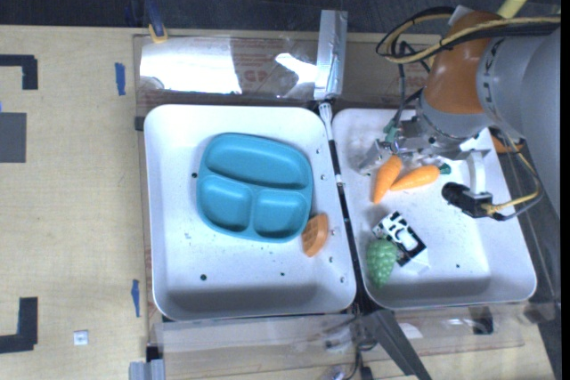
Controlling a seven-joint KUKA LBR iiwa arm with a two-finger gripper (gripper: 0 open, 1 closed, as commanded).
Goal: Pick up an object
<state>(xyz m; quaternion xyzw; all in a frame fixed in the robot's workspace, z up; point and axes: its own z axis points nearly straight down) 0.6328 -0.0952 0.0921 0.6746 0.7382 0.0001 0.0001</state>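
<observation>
Hand (405,141) low over right bin (463,276), fingers hidden by wrist, grip cannot be told | two toy carrots (405,176) just beneath | green toy (382,261) near black-and-white item (403,236) | blue divided tray (254,187) in left bin (178,262)

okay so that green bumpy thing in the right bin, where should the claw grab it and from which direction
Judging from this view, take the green bumpy thing across its rounded middle, coming straight down from above. It lies low on the right bin floor, close to the bin's left wall and beside the black and white object, so a side approach looks crowded.
</observation>
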